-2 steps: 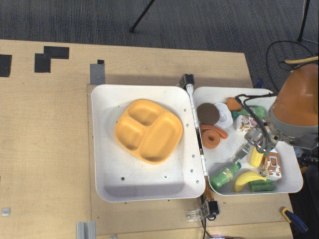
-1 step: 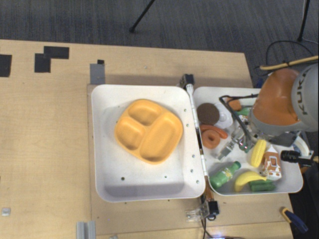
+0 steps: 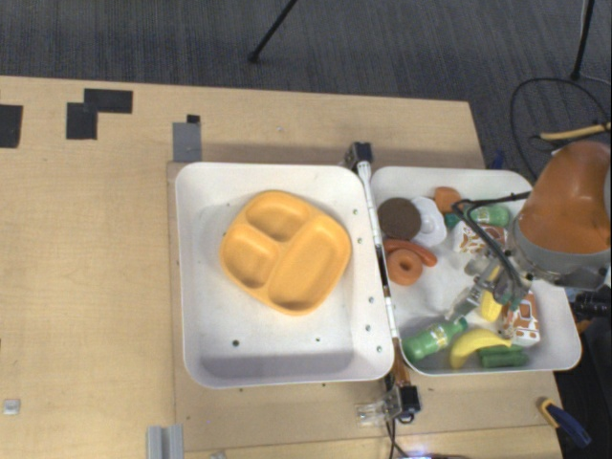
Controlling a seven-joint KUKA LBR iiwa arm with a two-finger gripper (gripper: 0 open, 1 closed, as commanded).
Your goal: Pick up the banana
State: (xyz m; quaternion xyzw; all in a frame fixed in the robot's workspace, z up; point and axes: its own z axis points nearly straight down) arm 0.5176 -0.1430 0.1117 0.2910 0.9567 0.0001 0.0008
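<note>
the worktop (image 3: 86,285) carries two white bins side by side; the left bin (image 3: 210,352) holds a yellow divided plate (image 3: 285,251), lying flat near its middle; the right bin (image 3: 564,347) is crowded: a brown round lid (image 3: 400,217) and an orange ring (image 3: 406,264) toward its left, a green bottle (image 3: 432,340) near the front wall, and the banana (image 3: 475,344) just right of it, touching a green block (image 3: 502,358); the pincer (image 3: 490,290) hangs above the banana, tangled among cables and small items, too cluttered to tell its opening; the arm (image 3: 574,213) is cut off at the right edge.
</note>
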